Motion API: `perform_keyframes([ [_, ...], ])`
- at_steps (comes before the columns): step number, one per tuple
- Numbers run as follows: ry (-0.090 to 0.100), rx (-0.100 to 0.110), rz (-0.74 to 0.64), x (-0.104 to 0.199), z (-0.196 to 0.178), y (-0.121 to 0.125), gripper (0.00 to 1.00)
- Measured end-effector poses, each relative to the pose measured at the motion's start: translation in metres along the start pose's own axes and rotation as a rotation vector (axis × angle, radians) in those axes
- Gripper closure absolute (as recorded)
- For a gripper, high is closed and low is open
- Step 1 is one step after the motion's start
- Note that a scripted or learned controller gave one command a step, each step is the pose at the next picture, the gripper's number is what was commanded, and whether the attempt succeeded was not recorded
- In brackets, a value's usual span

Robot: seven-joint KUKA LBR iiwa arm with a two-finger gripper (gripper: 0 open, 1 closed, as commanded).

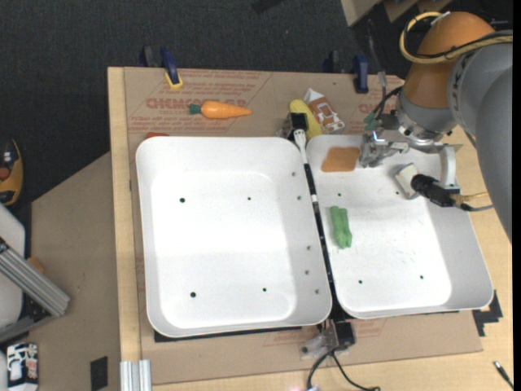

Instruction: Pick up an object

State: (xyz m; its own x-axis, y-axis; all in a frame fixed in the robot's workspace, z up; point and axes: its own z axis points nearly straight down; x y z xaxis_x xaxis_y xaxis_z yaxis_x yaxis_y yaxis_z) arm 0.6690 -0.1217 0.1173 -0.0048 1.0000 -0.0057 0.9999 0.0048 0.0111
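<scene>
we judge this the approach step — the gripper (373, 155) hangs over the right bin's (407, 287) far corner, just beside a tan slab (339, 160); a green piece (340, 226) lies mid-bin. next we'd need a descent onto the slab — nothing held.

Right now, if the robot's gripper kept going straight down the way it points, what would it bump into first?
Probably the bare white floor of the right bin, near its back edge. The gripper points down just beside the tan block, which might get clipped; depth is hard to judge.
</scene>
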Motion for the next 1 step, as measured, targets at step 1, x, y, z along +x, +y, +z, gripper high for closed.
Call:
perform_keyframes([
  [1,-0.002,-0.003,-0.001,0.0,-0.0104,0.0007,1.0],
])
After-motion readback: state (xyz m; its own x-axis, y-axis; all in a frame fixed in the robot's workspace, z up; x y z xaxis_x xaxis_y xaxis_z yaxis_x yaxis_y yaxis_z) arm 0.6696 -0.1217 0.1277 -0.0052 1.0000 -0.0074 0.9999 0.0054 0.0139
